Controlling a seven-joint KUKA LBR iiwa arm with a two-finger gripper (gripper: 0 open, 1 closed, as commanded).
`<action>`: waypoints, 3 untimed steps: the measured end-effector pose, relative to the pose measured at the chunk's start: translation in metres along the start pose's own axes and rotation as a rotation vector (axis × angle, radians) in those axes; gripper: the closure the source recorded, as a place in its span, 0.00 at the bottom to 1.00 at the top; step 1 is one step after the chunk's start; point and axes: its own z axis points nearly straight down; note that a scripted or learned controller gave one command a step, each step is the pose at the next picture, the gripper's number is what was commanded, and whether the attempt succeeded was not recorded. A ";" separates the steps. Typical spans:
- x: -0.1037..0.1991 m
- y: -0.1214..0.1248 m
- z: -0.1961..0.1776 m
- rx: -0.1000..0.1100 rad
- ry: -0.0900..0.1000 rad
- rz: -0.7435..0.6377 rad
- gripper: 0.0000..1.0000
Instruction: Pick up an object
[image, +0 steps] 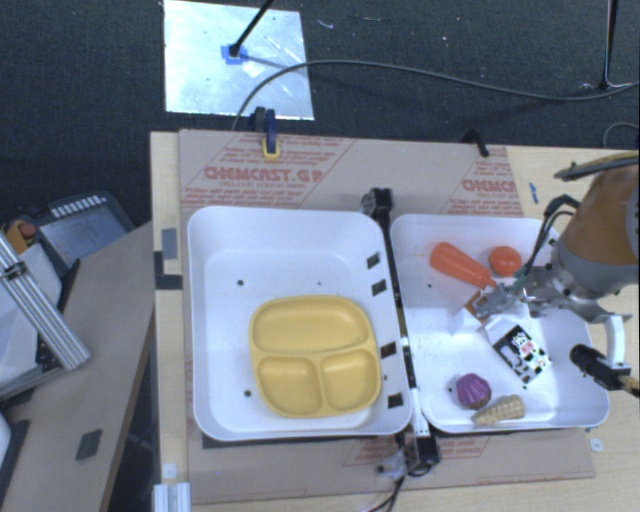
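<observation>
A: Where's your arm (600, 225) rn?

B: Coming in from the right, over the right bin (580, 405). My gripper (488, 303) is low, abt mid-bin, tip pointing left.

A: Holding anything?

B: Can't tell. The tip is a blur of grey metal w/ a bit of orange-brown at the end, so whether the hand is wide or narrow I can't say. I see nothing clearly held in it.

A: What's near it?

B: Orange carrot-shaped toy (460, 264) lies just up-left of my tip, slanted. Small orange ball (505, 260) beside its right end. Whether I'm touching the carrot, unclear.

A: And below you?

B: Black-and-white patterned block (522, 352), tilted, right under my wrist. Nearer the front wall: purple round thing (472, 389), and a tan cone-like piece (500, 409) touching or just beside it.

A: Left bin?

B: Left bin (215, 300) has 1 yellow tray (314, 354) w/ 3 compartments, lying flat toward the front. Well apart from me.

A: So 5 objs on your side?

B: Yep, 5 in the right bin, all resting on the floor as far as I can see.
</observation>
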 end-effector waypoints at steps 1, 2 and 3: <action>-0.001 0.004 0.001 -0.012 -0.005 -0.001 0.00; 0.001 0.008 -0.011 -0.020 -0.001 -0.003 1.00; -0.001 0.006 -0.075 -0.005 -0.006 -0.003 1.00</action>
